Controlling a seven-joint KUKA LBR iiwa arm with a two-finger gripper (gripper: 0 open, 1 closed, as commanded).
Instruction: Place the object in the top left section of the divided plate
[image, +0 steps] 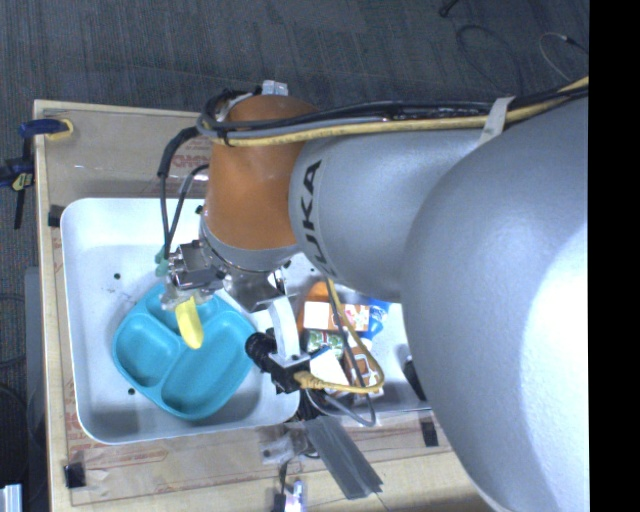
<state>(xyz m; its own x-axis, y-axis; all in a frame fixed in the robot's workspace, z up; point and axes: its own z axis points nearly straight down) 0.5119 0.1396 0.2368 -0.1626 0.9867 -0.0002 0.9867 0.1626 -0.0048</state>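
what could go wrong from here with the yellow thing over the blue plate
1. The yellow object sits near the ridge between sections of the blue divided plate, so it may settle in the wrong one.
2. The plate lies tilted in the left white bin; a push from the hand could shift it.
3. The arm hides much of the scene.

The divided plate (185, 365) is bright turquoise-blue, plain and unpatterned. On its central ridge lies a yellow object (189, 324). The bin (90, 300) around the plate is white. Above the plate, the arm (480, 230) is pale grey with an orange band (250, 195), crossed by black and yellow cables (380, 122).
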